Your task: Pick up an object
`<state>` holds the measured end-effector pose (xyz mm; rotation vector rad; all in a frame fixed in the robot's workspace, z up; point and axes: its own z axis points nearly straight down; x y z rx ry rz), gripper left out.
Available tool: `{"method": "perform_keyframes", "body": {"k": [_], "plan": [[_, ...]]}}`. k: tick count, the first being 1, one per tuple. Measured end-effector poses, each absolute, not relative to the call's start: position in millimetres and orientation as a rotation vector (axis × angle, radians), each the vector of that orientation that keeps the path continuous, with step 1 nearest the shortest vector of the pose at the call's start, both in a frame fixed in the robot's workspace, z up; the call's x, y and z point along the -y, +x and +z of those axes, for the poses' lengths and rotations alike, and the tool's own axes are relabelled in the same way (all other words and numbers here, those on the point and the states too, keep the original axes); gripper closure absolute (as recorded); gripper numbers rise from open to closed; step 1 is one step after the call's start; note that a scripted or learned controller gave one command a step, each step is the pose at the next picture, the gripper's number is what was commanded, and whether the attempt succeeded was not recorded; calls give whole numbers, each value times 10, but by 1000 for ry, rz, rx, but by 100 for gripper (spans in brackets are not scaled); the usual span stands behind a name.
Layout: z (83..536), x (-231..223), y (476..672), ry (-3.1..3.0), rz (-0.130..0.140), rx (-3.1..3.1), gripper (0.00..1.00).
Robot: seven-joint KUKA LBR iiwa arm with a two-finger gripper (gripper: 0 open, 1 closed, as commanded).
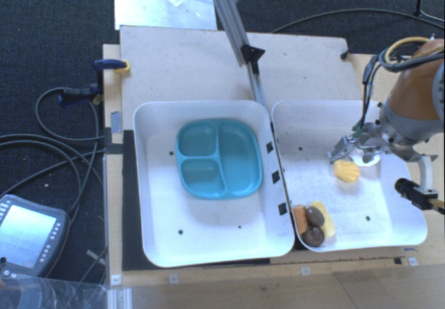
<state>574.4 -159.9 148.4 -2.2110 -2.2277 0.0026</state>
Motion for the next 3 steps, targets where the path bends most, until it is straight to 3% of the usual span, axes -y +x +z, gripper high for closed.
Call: {"method": "perform_keyframes", "body": {"k": [1, 2, 3], "plan": [[961, 1595, 5738, -2217, 3, 2221, 0], [1100, 1599, 5760, -2222, -4, 2224, 100], [1748, 1590, 5783, -2220, -7, 2233, 100]]}}
